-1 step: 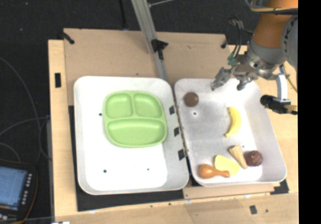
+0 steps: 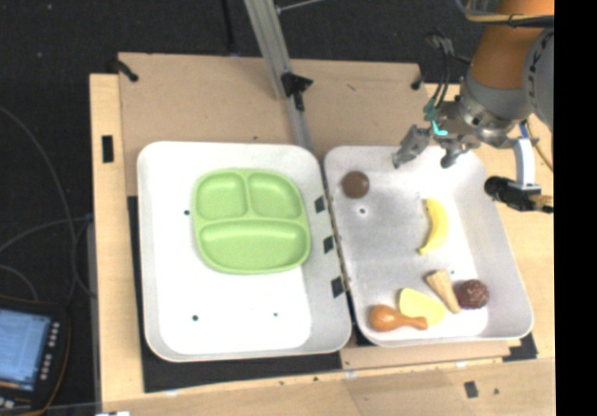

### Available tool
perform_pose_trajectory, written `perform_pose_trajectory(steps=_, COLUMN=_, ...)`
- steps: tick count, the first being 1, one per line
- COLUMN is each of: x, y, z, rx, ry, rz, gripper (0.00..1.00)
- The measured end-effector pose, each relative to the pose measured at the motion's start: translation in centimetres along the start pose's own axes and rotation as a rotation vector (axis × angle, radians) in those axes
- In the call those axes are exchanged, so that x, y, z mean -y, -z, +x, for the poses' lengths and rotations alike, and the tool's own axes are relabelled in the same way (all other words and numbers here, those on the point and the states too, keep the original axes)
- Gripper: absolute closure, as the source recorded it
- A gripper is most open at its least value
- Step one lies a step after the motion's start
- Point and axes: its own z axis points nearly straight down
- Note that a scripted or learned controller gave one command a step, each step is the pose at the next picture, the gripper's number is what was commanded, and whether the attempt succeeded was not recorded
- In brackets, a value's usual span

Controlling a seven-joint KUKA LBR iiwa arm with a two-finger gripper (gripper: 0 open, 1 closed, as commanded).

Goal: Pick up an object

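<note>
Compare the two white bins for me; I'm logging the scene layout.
The left bin holds one green divided plate; the right bin holds several small food items, including a banana. The pincer hovers at the right bin's far edge, away from the left bin. Both are shallow and white.

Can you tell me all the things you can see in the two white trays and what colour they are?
left bin: 1, white, left half of the bench
right bin: 1, white, right half of the bench
divided plate: 1, light green, three compartments, in the left bin
brown ball: 1, brown, top left corner of the right bin
banana: 1, yellow, middle of the right bin
cone: 1, tan, lower right bin, beside the dark ball
dark ball: 1, dark reddish brown, lower right of the right bin
yellow wedge: 1, yellow, near the front edge of the right bin
drumstick: 1, orange-brown, front edge of the right bin, touching the wedge
gripper: 1, grey, open, over the top edge of the right bin, holding nothing
</note>
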Motion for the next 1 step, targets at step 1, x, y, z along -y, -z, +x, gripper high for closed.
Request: perform_pose_trajectory(steps=1, x=-0.35, y=-4.21, z=-0.09, rx=0.000, ry=0.001, rz=0.003, gripper=0.00)
